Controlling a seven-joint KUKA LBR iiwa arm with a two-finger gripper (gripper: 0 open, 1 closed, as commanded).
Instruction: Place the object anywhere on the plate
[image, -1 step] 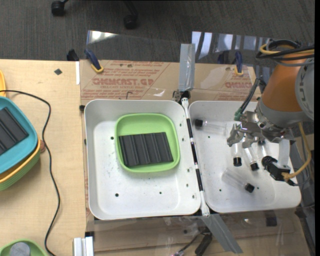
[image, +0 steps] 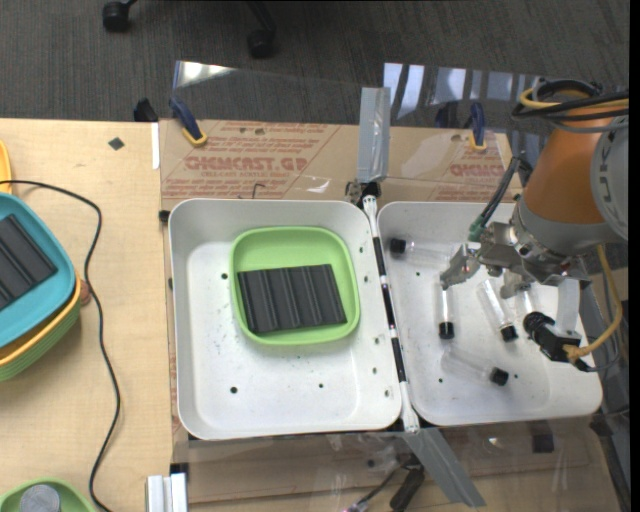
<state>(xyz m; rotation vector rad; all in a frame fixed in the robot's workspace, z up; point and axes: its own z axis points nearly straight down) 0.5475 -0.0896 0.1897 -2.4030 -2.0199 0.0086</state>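
Green plate (image: 295, 288) – left bin; clear tubes (image: 446, 312) – right bin.

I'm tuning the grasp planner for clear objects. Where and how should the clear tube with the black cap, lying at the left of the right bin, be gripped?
Probably mid-barrel, from straight above. The clear tube lies flat on the right bin floor, its long axis running roughly toward and away from the camera, black cap at the near end. Fingers closing across the narrow barrel, left-right in the camera view, should fit; space lies free on both sides. The gripper hovers just right of it.

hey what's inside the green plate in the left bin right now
Inside the green plate, which sits in the left bin, lies a dark ribbed rectangular mat covering most of its floor. Whatever might be under that mat is hidden.
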